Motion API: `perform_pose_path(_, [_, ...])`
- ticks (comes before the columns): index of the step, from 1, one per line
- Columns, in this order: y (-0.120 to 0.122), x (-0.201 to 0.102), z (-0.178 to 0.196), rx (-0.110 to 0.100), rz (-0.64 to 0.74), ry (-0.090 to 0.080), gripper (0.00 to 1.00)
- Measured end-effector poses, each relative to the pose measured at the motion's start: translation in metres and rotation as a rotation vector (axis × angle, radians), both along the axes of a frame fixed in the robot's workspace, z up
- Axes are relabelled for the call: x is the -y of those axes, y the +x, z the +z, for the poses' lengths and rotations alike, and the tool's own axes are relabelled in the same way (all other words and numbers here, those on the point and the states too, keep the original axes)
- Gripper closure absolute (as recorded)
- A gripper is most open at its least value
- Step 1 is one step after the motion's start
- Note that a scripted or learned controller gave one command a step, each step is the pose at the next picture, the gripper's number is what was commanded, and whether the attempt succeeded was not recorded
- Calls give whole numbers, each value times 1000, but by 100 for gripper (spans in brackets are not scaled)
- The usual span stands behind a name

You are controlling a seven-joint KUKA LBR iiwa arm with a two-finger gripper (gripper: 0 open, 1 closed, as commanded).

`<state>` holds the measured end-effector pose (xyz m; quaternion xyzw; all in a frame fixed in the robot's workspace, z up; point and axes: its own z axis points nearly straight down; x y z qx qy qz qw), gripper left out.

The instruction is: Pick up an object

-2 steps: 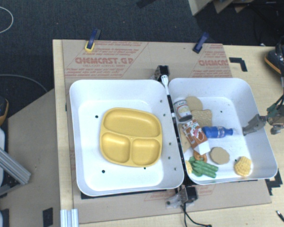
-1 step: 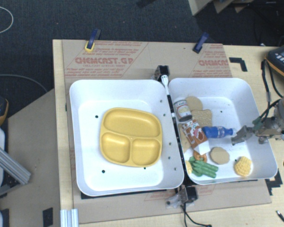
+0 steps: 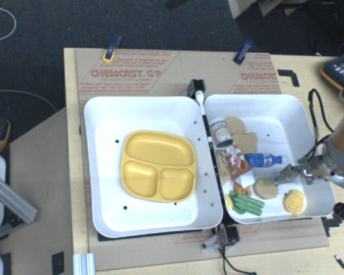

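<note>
Pincer point(image 3: 289, 175) hovers low in the right white bin point(image 3: 286, 103), can't tell its grip. Round tan cookie point(image 3: 266, 188) just left-below it, bumpy yellow corn piece point(image 3: 294, 201) just below.

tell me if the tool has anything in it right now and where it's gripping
Nothing shows as held. The tool sits low in the right bin, just right of the round tan cookie and above the yellow corn piece, with no item between its tips.

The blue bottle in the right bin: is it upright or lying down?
Lying down. The blue bottle rests on its side in the right bin, long axis roughly across the view, cap end toward the gripper.
</note>
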<state>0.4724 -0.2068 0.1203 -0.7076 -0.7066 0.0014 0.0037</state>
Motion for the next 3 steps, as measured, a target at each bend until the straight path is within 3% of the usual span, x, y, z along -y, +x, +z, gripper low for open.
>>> perform_pose_path(1, [1, 0, -35, 8, 1, -1, 0])
perform_pose_path(2, [3, 1, -22, 14, 0, -6, 100])
perform_pose_path(3, [-2, 10, 32, 13, 0, -8, 100])
